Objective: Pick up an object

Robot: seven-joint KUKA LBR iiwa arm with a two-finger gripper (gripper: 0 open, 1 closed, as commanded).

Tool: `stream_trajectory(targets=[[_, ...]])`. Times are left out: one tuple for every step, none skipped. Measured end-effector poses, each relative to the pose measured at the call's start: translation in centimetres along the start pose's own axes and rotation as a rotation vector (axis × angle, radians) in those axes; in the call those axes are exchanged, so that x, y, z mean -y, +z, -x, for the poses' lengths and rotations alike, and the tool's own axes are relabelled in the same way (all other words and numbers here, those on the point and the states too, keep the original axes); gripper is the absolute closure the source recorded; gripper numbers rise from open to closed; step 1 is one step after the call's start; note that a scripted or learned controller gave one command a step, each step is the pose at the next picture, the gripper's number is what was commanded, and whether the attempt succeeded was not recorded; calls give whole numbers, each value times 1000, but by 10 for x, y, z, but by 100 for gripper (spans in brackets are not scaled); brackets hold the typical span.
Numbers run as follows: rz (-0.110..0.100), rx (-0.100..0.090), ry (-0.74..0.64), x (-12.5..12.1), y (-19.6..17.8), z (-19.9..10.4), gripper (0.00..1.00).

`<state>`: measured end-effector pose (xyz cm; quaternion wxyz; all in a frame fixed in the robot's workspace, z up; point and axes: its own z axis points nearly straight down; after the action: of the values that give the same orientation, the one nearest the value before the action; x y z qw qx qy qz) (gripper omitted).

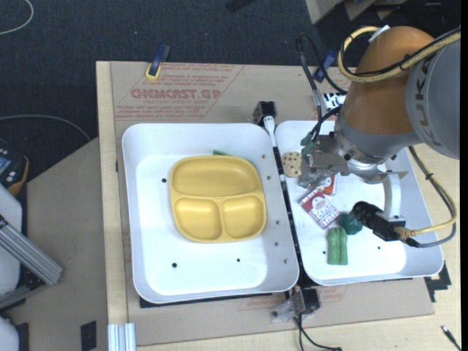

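Pincer [316, 168] low in right bin [417, 258], grip state can't tell. Far to its left, yellow divided plate [217, 197] in left bin [146, 218]. Just below, red-white packet [320, 205]; lower right, green block [337, 246]. Step: descending to grasp; next, close on packet, lift.

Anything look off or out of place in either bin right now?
One oddity: something green pokes out from behind the far edge of the yellow three-compartment plastic tray in the left white bin; most of it is hidden. The small items in the right white bin lie loose, nothing damaged.
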<state>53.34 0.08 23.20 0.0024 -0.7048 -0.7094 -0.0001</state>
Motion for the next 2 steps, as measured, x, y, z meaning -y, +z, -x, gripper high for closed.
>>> stream_trajectory(targets=[[0,2,6,6,0,1,100],[5,4,7,-5,3,5,100]])
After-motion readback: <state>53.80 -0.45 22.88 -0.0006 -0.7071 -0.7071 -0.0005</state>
